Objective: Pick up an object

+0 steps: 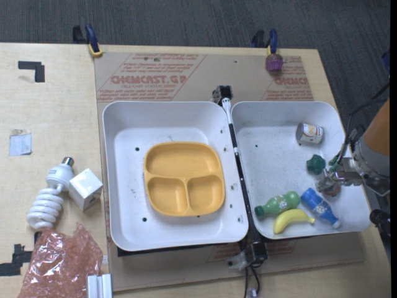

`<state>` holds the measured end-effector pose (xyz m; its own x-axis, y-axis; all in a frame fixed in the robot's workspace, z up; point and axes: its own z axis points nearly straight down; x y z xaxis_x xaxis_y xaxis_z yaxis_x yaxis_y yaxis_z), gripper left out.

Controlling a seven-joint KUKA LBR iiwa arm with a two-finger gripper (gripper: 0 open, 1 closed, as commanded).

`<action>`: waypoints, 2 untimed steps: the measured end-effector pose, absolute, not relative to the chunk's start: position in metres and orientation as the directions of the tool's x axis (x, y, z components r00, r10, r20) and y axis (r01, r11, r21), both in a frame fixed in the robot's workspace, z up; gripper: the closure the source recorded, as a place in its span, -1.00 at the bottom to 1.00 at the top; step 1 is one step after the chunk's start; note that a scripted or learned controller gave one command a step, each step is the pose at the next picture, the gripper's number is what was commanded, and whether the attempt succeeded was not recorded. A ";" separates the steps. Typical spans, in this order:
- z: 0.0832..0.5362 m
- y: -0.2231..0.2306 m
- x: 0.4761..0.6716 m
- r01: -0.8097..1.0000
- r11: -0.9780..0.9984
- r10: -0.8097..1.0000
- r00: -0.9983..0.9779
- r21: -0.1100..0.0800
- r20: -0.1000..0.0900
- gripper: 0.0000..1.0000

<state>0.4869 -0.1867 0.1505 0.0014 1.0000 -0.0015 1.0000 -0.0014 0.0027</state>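
We cannot tell how our pincer stands, so with the blue bottle just below it and the green toy just above, we descend squarely on one.

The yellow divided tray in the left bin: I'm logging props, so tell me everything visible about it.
The yellow divided tray looks like matte moulded plastic, a rounded rectangle with three compartments: one wide at the far side, two smaller at the near side. All three look bare. It lies flat, right way up, slightly turned, near the middle of the left white bin, touching only the bin floor.
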 end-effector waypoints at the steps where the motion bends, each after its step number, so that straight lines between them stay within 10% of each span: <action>1: 0.199 -0.103 0.488 1.000 0.000 1.000 0.000 0.002 -0.001 1.00; 2: 0.199 -0.103 0.488 1.000 0.000 1.000 0.000 0.002 -0.001 -1.00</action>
<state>0.4884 -0.1026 0.1991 0.0000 1.0000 -0.0011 1.0000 0.0000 0.0022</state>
